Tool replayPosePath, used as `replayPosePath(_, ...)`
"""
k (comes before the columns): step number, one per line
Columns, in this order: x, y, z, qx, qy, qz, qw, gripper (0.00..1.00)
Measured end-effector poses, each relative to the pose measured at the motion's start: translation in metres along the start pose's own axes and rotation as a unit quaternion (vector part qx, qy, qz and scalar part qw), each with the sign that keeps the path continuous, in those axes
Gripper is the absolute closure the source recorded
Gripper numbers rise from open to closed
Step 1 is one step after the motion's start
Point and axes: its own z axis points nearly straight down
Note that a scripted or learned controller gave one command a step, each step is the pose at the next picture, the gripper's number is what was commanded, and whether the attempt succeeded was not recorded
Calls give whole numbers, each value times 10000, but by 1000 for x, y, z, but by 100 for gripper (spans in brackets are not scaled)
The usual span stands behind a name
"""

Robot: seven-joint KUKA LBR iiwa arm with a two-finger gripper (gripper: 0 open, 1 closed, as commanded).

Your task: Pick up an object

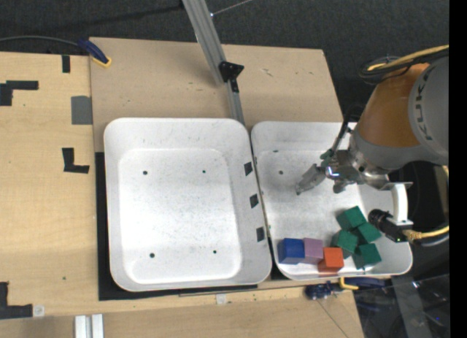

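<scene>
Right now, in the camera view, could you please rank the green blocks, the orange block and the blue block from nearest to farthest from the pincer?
Measured from the pincer over the right bin:
1. Green blocks, to its lower right, by the bin's right side.
2. Orange block and blue block, both along the bin's near edge, are too close to call.

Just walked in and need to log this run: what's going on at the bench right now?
The arm's gripper hangs over the right bin, above its bare middle, with nothing between its fingers. The blocks sit bunched at that bin's near edge: a blue block, a purple block, an orange block and some green blocks. None has been picked up yet.
</scene>
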Motion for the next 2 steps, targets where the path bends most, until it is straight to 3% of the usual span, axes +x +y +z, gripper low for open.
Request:
replayPosePath(1, 3, 2, 44, 0, 1, 0, 10000, 0)
replayPosePath(2, 4, 3, 32, -13, 5, -5, 10000, 100)
